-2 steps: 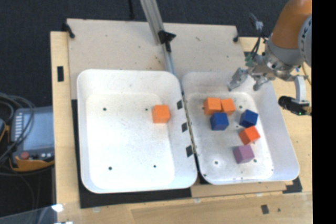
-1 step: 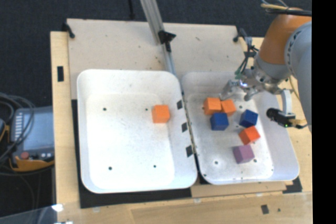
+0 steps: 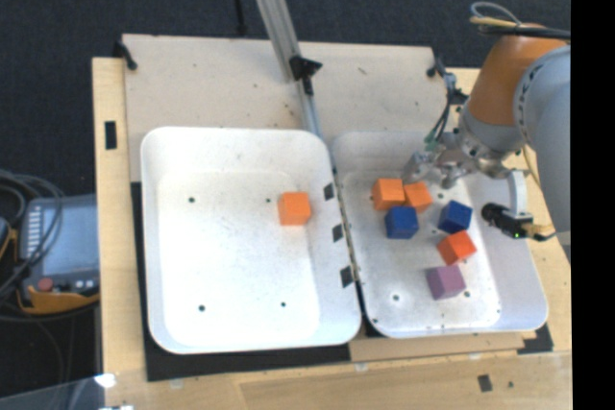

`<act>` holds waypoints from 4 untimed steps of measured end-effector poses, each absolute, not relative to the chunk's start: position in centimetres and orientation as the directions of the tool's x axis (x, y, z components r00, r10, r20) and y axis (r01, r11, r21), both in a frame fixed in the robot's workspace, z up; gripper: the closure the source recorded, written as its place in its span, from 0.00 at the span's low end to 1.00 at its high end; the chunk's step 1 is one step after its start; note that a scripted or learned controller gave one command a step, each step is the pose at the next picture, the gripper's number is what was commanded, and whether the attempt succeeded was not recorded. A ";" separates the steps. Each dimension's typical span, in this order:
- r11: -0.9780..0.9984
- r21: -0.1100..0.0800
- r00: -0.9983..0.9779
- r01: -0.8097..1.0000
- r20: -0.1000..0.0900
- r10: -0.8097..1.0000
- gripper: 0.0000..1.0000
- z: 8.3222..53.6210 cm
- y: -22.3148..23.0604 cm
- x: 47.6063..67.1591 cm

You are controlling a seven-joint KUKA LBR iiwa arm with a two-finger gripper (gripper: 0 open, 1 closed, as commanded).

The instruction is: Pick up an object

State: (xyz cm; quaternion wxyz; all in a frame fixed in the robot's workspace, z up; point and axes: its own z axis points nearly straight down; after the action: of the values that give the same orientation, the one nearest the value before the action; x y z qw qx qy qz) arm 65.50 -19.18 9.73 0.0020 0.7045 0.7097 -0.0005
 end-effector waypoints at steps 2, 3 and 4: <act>0.007 0.006 -0.007 1.000 -0.001 1.000 1.00 15.5 -19.6 65.9; 0.006 0.008 -0.006 1.000 -0.002 1.000 1.00 20.4 -20.0 66.8; 0.008 0.007 -0.008 1.000 -0.002 1.000 1.00 23.9 -20.2 66.9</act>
State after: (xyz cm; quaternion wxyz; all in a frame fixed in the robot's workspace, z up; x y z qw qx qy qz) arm 66.94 -20.16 23.87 0.0029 0.7043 0.7099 0.0017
